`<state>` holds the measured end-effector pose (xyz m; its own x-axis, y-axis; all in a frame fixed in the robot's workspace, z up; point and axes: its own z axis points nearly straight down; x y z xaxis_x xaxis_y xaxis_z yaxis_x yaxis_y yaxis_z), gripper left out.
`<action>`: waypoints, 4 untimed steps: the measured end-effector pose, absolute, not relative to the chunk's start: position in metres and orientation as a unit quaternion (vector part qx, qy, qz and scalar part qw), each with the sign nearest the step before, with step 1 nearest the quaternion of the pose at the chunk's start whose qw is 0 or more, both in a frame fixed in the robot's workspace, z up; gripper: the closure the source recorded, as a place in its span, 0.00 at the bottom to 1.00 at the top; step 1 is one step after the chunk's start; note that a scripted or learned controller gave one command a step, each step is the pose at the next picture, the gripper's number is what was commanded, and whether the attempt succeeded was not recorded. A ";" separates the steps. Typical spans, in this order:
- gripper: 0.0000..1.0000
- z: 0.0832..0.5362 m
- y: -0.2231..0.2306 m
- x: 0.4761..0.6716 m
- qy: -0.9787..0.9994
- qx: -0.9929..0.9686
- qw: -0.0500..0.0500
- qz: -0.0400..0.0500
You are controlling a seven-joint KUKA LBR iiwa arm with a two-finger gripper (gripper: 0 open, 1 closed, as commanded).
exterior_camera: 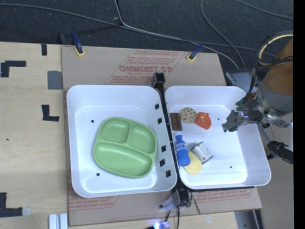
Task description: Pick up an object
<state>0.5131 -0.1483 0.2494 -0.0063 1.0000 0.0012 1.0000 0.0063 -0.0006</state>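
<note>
The right bin holds a cluster of small items on its left side: a brown chocolate bar, a round cookie, an orange-red wedge, a blue bottle, a yellow disc and a small silvery can. My gripper hangs over the right part of this bin, to the right of the orange wedge and apart from every item. Nothing shows between its dark fingers.
The left bin carries a green divided plate. A black divider runs between the bins. Cardboard lies under both bins, with blue and yellow clamps at its far edge. Cables cross the dark floor behind.
</note>
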 end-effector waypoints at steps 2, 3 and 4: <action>1.00 0.237 -0.039 0.503 -0.709 -0.705 0.001 0.001; 1.00 0.242 0.021 0.498 -0.710 -0.704 0.001 0.000; 1.00 0.240 0.067 0.501 -0.709 -0.705 0.001 0.000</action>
